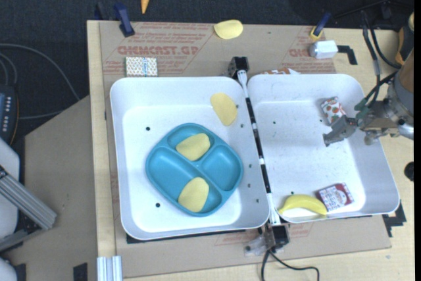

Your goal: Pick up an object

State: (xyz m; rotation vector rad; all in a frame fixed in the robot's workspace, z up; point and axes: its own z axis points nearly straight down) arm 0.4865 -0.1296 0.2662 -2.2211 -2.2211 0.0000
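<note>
**Operator:** Report finger state and position.

**Technician:** The gripper (337,133) sits low over the right bin (296,161), near its right wall. One grey finger (335,134) projects left and downward. Whether the fingers are spread or pressed together cannot be determined from this angle, and nothing is visible between them.

**Operator:** Locate candidate objects.

**Technician:** A small red-and-white packet (331,108) lies just beside the finger, toward the bin's back. A banana (302,205) and a red wrapped snack (335,195) lie well apart from it, at the front edge. The left bin (131,141) holds a blue divided tray (194,169) with two yellow pieces, plus a yellow chip-shaped piece (224,108) by the divider.

**Operator:** Failure risks?

**Technician:** Judgement only: the nearest packet is offset from the fingertip, so closing here probably grips air. A flat, crinkled packet may also slide away under contact. Proximity to the bin wall risks collision.

**Operator:** Arm pose?

**Technician:** The arm (395,118) enters from the right, wrist low over the bin's rim, cables trailing above it.
</note>
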